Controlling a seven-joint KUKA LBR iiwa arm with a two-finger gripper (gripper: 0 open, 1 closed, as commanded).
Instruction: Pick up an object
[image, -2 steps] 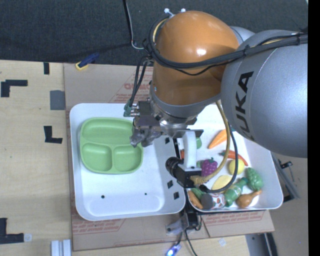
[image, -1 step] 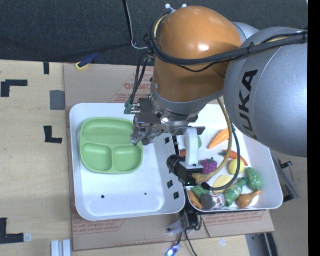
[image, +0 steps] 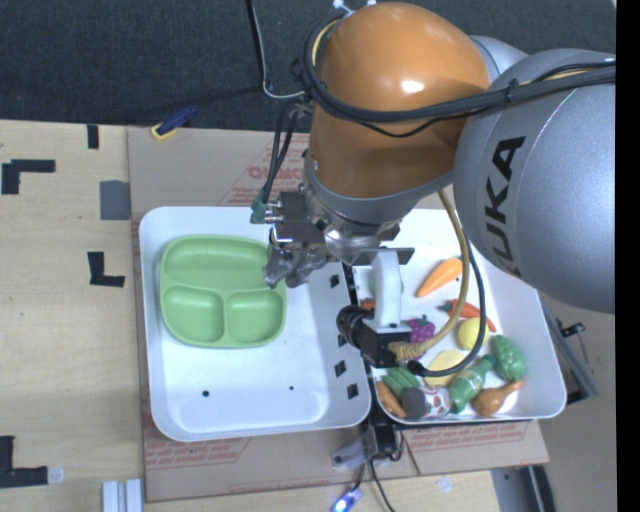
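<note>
Camera view: the grey arm with its orange band fills the upper right of the frame and reaches down toward the middle. Beneath it a sheet of cardboard lies on the pale bench and carries the two white bins. The left bin sits at centre left, the right bin at lower right, and the two touch along their inner walls.

A green divided plate lies flat in the upper part of the left bin. The right bin holds a crowded heap of toy foods. An orange carrot lies toward the top of the heap. A bunch of purple grapes sits just below it. A yellow lemon-like piece is near the middle. A green vegetable is on the right, and a brown pear-shaped piece is at the bottom edge. The pieces mostly touch one another.

The gripper hangs over the left bin, at the plate's right rim. I cannot tell whether it is open or closed, nor whether it touches the plate. It is well apart from the toy foods, and nothing can be seen in its grasp.
</note>
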